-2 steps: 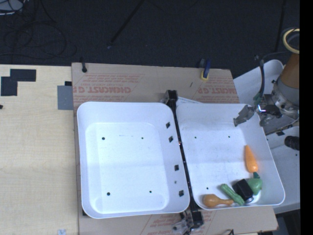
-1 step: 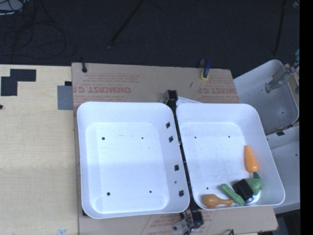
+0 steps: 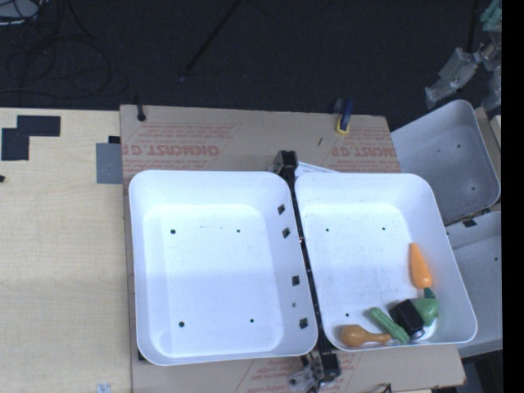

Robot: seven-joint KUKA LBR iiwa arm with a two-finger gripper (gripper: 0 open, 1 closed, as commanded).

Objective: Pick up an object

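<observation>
Judging by layout, nothing picked yet: orange carrot (image 3: 419,266), black object (image 3: 407,317), green pieces (image 3: 388,324) and orange gourd (image 3: 362,336) lie lower right in right bin (image 3: 360,188). Gripper state: cannot tell.

two white bins (image 3: 211,188), four small toys (image 3: 401,313)

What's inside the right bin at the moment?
The right bin holds a carrot, a black object lying over green pieces, and an orange gourd-shaped toy. The black object covers part of the green pieces.
</observation>
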